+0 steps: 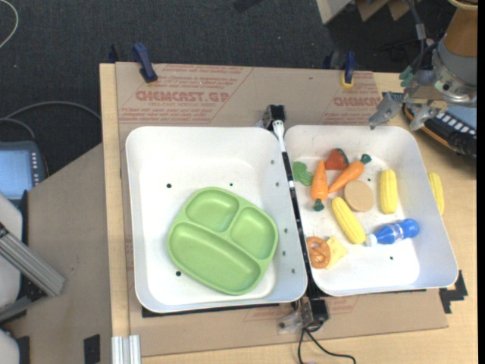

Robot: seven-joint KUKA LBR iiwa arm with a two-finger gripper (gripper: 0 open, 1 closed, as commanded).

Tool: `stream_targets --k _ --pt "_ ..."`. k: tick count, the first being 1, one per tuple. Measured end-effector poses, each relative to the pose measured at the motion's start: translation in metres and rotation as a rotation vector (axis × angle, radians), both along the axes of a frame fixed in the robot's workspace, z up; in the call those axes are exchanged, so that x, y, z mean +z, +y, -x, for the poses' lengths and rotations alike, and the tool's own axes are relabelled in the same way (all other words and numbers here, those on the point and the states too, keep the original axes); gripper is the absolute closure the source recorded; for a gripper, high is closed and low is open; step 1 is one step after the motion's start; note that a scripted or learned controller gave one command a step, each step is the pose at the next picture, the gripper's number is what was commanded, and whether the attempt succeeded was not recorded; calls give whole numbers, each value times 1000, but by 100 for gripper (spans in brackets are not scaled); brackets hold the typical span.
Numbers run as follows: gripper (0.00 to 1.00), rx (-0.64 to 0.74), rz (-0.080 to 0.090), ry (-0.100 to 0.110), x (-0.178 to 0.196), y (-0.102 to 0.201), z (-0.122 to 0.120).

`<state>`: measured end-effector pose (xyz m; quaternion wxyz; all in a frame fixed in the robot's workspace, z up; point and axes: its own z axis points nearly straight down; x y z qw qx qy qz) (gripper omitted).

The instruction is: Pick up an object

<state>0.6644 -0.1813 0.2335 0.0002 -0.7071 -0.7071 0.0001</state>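
Toy foods, among them a corn cob (348, 220), lay heaped in the right bin (436, 258) for picking. We saw the gripper (388, 106) above its far rim, fingers parted, holding nothing.

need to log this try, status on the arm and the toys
Two-finger gripper above right white bin's far rim, holding nothing. Plastic toy food, two orange carrots among it, untouched in that bin. Green divided plate in left bin.
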Motion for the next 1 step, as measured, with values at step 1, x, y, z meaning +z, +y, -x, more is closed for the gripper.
stream_targets --k 1 --pt "0 3 -4 11 -130 42 9"
